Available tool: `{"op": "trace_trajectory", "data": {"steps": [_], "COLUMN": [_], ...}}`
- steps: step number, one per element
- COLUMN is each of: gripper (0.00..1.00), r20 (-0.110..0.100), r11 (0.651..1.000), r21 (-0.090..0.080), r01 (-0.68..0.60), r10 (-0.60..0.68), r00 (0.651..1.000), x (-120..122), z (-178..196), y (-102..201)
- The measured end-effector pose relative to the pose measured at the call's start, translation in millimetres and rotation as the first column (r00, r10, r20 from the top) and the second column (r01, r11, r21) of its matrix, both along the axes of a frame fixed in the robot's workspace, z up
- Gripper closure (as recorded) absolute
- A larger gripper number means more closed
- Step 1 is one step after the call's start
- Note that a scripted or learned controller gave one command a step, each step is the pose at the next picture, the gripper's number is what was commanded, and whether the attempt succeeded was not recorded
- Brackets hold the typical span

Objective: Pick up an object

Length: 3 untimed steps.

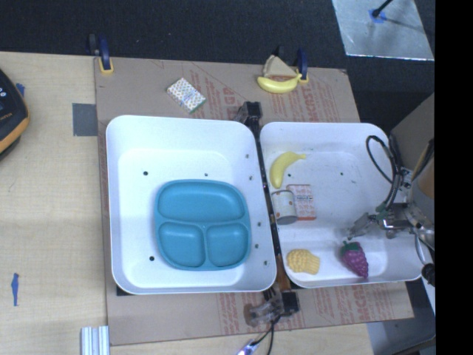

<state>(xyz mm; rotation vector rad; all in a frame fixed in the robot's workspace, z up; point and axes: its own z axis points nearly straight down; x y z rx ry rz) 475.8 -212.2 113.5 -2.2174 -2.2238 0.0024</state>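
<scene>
The metal jaws (356,233) hang spread apart just above the bumpy purple grapes (355,259); knobbly yellow corn (303,260) lies further left.

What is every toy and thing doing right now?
blue tray: flat in the left bin, nothing on it
banana: lying in the right bin
corn: lying loose
grapes: lying loose, just below the claw
small can: on its side
second banana: outside the bins
</scene>
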Motion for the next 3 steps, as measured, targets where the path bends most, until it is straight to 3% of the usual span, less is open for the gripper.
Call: {"op": "trace_trajectory", "data": {"steps": [1, 2, 3], "gripper": [0.00, 0.00, 1.00], "r20": [0.000, 0.001, 0.000], "r11": [1.000, 1.000, 1.000], "r21": [0.000, 0.000, -0.001], "r01": [-0.003, -0.003, -0.006], "r10": [0.003, 0.003, 0.006], "r00": [1.000, 1.000, 1.000], "x": [78.2, 118.1, 118.2], "z": [-21.7, -17.0, -6.8], "y": [25.1, 108.3, 107.4]}}
